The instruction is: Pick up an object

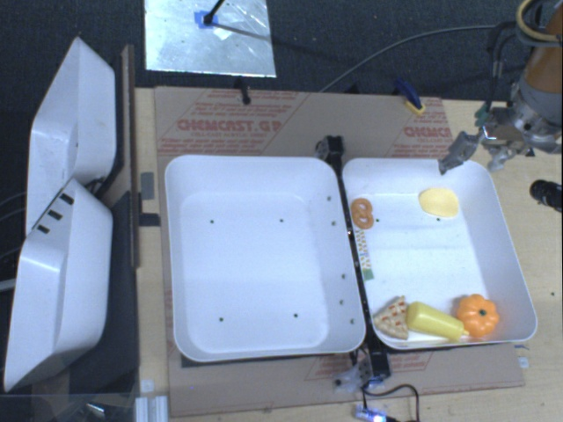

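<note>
Grey, spread and holding nothing, your gripper [479, 148] hangs at the right bin's [510, 236] far rim, the pale yellow disc [438, 202] just below-left, so nothing is picked yet.

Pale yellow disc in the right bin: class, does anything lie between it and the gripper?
Nothing visible does. The gripper hangs over the right bin's far rim, and the pale yellow disc lies just below it on bare bin floor. The pretzel sits off to the side.
</note>
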{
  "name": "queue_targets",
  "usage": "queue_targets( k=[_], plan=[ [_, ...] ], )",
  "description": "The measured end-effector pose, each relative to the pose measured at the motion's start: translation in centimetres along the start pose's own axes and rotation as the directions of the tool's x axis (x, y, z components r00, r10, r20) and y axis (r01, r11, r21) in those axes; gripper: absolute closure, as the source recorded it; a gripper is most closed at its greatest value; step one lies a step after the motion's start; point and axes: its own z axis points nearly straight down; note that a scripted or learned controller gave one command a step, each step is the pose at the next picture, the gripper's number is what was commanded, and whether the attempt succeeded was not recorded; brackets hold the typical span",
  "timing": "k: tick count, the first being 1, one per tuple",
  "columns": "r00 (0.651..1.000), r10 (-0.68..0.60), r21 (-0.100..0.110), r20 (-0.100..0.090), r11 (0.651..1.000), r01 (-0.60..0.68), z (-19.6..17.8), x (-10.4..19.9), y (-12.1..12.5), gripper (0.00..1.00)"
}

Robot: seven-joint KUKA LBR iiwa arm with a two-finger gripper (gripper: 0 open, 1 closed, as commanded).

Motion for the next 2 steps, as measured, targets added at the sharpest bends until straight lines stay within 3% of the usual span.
queue_targets(
  k=[1, 2],
  plan=[
    [1.000, -0.001, -0.009, 0.001, 1.000, 0.001, -0.6, 0.1, 0.1, 0.00],
    [1.000, -0.002, -0.006, 0.001, 1.000, 0.002, 4.1, 0.8, -0.3, 0.00]
  ],
)
